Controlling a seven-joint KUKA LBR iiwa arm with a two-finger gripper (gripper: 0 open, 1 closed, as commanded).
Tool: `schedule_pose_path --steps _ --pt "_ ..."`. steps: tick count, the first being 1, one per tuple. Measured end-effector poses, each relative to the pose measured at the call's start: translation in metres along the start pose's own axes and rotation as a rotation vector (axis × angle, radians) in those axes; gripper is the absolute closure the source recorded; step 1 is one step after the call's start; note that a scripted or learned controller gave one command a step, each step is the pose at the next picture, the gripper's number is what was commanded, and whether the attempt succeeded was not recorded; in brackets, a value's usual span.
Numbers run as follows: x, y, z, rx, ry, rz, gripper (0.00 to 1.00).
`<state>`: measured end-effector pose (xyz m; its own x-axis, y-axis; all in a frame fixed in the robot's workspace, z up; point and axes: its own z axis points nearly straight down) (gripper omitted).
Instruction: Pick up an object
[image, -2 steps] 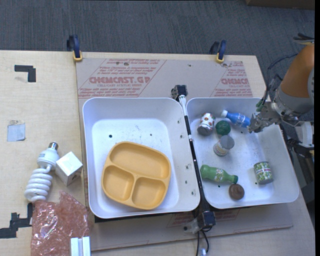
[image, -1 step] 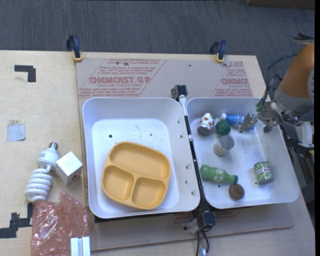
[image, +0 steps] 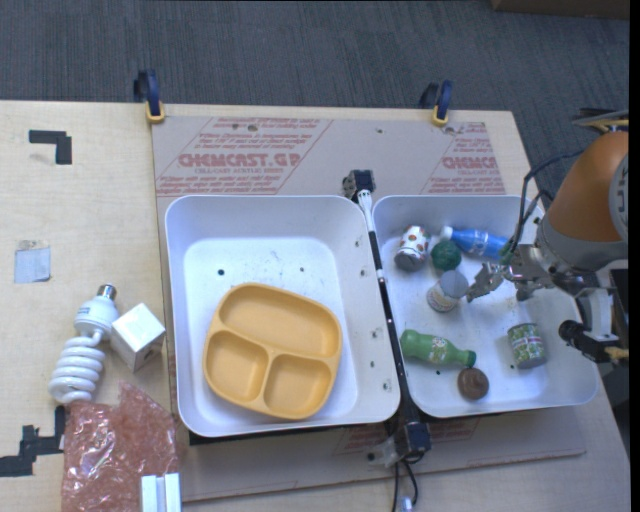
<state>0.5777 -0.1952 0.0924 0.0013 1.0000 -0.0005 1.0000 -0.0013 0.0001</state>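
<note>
Two white bins are sitting side by side; the left bin (image: 190, 300) is holding a yellow divided tray (image: 272, 350). The gripper (image: 487, 281) is hovering open and empty in the right bin (image: 560, 392), just beside a small grey cup (image: 447, 290), with a green bottle (image: 436, 349) lying nearer the front.

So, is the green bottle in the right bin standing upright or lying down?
Lying down. The green bottle rests on its side on the right bin's floor, its cap end pointing right.
</note>
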Motion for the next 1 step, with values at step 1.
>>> schedule_pose_path --steps 1 --pt "0.0237 -0.0883 0.0000 0.000 0.000 0.001 0.00"
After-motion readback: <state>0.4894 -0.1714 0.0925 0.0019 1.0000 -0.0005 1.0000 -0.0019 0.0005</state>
